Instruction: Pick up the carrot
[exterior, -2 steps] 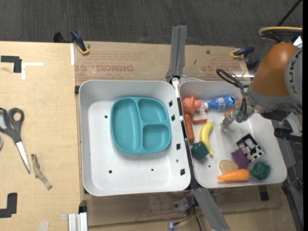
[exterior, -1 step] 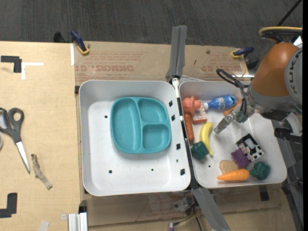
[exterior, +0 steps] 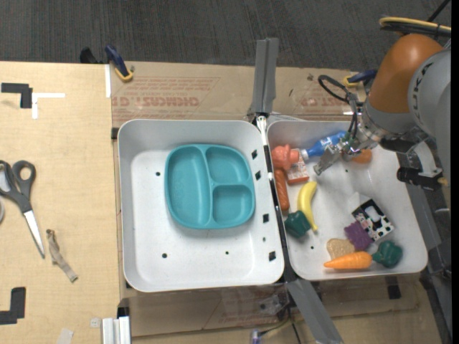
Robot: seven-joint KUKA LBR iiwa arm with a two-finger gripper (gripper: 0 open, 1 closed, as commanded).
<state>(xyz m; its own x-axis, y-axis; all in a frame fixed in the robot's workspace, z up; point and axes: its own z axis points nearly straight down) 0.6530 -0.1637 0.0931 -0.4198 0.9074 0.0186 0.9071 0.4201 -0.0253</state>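
Note:
The carrot [exterior: 349, 261] is orange and lies flat along the front wall of the right bin [exterior: 409, 199], between a slice of bread [exterior: 338, 248] and a dark green toy [exterior: 388, 253]. My gripper [exterior: 331, 159] hangs over the back of that bin, well behind the carrot and apart from it. It sits next to a blue bottle [exterior: 322, 146] and a small orange piece [exterior: 362, 156]. The wrist's orange band [exterior: 400, 77] rises at the upper right. Nothing shows in the gripper's grasp.
The right bin also holds a banana [exterior: 308, 199], a sausage [exterior: 281, 190], a salmon toy [exterior: 285, 155], a green block [exterior: 297, 224], purple grapes [exterior: 356, 235] and a black-and-white box [exterior: 373, 219]. A teal divided plate [exterior: 210, 186] lies in the left bin [exterior: 136, 213]. Scissors [exterior: 21, 196] rest far left.

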